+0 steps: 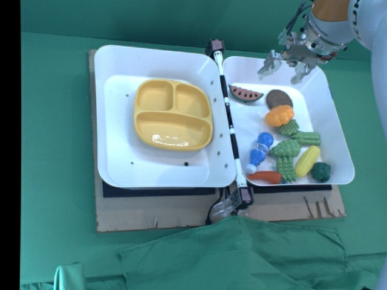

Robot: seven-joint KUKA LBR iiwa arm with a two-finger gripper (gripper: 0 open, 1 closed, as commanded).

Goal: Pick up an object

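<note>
Jaws [285, 67] spread, empty, poised above far edge of right bin [338, 125]. Below jaws: brown disc [279, 98], orange toy [279, 115]; watermelon slice [245, 93] below-left. Toys clustered within one bin, likely for easy reach. Yellow tray [173, 113] far left, in left bin [115, 101].

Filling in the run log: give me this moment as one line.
gripper: open, holding nothing | position: above right bin far edge | nearest: brown patty, watermelon slice | yellow tray: left bin

Grey arm [372, 17], orange band, black cables, silver hand [285, 69]
</note>
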